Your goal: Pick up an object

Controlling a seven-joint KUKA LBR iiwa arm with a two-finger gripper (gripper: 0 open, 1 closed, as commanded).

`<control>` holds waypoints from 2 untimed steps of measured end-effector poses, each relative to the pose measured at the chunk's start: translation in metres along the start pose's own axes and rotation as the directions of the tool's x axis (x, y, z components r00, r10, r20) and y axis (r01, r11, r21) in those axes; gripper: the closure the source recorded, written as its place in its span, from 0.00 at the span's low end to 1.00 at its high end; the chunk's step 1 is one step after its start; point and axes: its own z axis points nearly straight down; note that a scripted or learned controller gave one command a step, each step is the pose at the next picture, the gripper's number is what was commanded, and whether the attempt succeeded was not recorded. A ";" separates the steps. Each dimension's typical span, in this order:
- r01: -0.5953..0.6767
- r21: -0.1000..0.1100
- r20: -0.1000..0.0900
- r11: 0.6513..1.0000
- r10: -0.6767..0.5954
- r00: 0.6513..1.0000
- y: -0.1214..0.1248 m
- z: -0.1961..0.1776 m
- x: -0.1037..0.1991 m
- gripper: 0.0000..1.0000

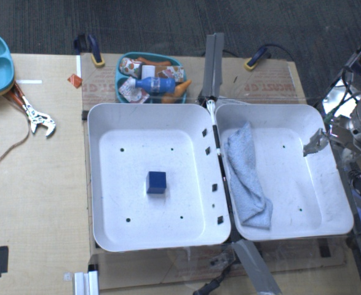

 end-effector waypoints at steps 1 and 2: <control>-0.003 0.002 -0.001 1.000 0.003 1.000 -0.010 0.094 0.069 0.00; 0.303 -0.002 0.000 0.953 -0.303 0.953 0.028 0.100 0.118 0.00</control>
